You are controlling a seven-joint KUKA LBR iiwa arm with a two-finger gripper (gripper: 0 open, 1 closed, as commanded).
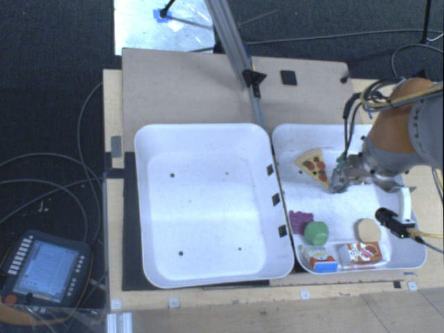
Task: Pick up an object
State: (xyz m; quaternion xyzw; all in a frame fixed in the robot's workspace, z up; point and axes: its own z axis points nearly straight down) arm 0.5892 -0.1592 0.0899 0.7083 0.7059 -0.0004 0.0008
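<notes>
Bins seen side by side, left bin (208, 207) to the left of the rest. In the right bin (291, 141), going rightward: purple toy (300, 220) and green ball (316, 232) near the dividing wall, small carton (320, 259) at the front edge, pizza slice (314, 165) further back. Gripper (339, 181) is seen low, just right of the pizza slice's lower tip, touching or nearly so. Finger state cannot be told. Red snack packet (362, 254) and tan bun (368, 229) lie beyond, front right.
</notes>
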